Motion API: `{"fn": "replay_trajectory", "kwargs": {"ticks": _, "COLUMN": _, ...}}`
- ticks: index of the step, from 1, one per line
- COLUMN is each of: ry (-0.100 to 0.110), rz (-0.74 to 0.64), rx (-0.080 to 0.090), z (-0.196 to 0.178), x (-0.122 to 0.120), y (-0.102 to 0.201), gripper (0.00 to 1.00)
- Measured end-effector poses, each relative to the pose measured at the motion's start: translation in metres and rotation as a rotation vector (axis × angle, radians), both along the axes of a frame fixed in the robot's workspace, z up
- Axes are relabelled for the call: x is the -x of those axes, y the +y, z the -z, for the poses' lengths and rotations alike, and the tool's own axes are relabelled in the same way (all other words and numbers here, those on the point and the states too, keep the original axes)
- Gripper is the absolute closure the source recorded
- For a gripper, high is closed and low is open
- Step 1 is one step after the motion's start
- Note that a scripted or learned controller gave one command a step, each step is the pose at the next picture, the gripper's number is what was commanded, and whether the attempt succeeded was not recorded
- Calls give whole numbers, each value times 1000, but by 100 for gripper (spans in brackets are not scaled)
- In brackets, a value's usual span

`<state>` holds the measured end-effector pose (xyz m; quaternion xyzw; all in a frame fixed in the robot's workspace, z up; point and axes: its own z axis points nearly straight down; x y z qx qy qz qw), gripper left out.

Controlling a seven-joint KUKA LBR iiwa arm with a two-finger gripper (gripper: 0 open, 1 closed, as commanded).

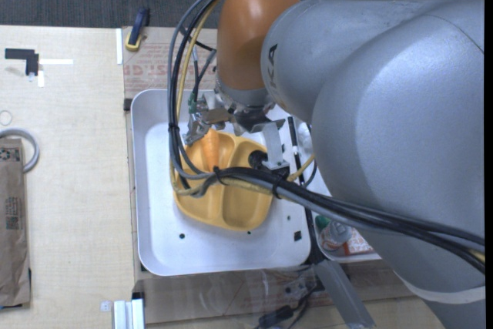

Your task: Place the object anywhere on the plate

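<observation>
Plate (231, 204), yellow and split into sections, lies in the white bin (154, 243) directly under the pincer (223, 123). Arm comes down over it, cables draped across, which fits a drop position. Can't tell if pincer is apart or together, or whether it carries anything

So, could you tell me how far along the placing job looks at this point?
Done: the arm has reached over the white bin, with its wrist directly above the yellow plate. In hand: the wrist and cables hide the gripper, so I cannot tell whether it carries any object. Left: no object is visible on the exposed part of the plate, so the placement cannot be confirmed.
</observation>
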<state>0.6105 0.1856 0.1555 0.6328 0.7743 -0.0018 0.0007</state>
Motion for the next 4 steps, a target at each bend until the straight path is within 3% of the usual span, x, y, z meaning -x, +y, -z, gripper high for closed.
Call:
{"fn": "replay_trajectory", "kwargs": {"ticks": 1, "ry": -1, "rz": 70, "rx": 0, "z": -53, "x": -49, "y": -19, "gripper": 0}}
{"fn": "replay_trajectory", "kwargs": {"ticks": 2, "ry": 1, "rz": -66, "rx": -1, "z": 16, "x": -22, "y": -11, "gripper": 0}}
{"fn": "replay_trajectory", "kwargs": {"ticks": 3, "ry": 0, "rz": -66, "rx": 2, "z": 7, "x": -23, "y": -12, "gripper": 100}}
{"fn": "replay_trajectory", "kwargs": {"ticks": 4, "ry": -6, "rz": -72, "rx": -2, "z": 55, "x": 23, "y": 24, "gripper": 100}}
